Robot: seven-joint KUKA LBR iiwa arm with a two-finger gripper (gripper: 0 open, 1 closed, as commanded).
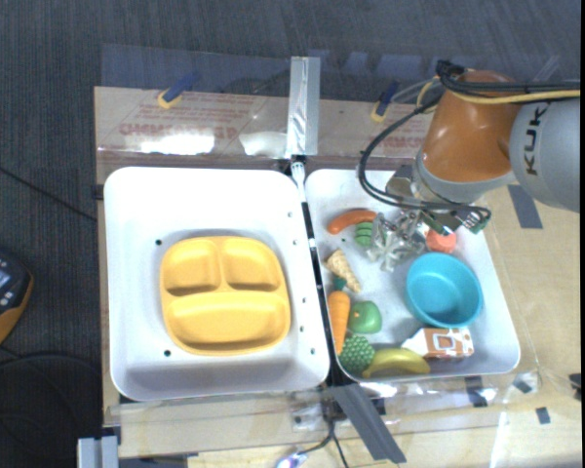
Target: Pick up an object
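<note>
My gripper (398, 239) hangs low in the right bin (502, 330), at its upper middle, under the orange wrist band. Its metal fingers point down among toy foods. Just left of it lie an orange-red pepper (349, 219) and a small green piece (367, 231). A red-orange piece (443, 241) sits right beside the fingers, and the blue bowl (444, 290) is just below. Nothing can be seen held between the fingers.
The right bin also holds a corn piece (340, 265), a carrot (338, 318), a green apple (367, 316), a banana (400, 361), a green bumpy fruit (356, 355) and an orange-white box (446, 342). A yellow divided tray (224, 293) lies in the left bin (127, 213).
</note>
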